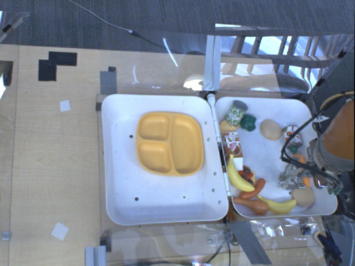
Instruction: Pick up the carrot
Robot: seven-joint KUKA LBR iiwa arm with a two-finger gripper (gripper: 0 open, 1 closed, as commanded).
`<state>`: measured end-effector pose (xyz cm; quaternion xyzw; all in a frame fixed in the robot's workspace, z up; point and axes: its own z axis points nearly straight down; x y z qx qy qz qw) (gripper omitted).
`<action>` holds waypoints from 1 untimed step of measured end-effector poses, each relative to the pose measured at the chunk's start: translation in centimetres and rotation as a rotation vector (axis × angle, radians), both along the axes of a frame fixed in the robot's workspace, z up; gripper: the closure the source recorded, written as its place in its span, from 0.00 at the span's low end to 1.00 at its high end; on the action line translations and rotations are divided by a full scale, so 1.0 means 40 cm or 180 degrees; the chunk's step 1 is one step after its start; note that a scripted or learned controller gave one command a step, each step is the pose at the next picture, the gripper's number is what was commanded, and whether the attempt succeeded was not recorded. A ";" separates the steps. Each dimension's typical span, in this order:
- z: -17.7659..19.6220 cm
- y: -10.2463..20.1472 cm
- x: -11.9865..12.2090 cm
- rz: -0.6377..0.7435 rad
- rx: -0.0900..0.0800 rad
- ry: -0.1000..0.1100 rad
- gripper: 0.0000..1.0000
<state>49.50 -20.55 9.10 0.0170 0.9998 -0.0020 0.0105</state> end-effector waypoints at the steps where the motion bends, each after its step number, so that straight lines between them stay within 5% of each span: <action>1: 0.197 0.094 0.056 -0.0351 0.0012 0.0007 1.00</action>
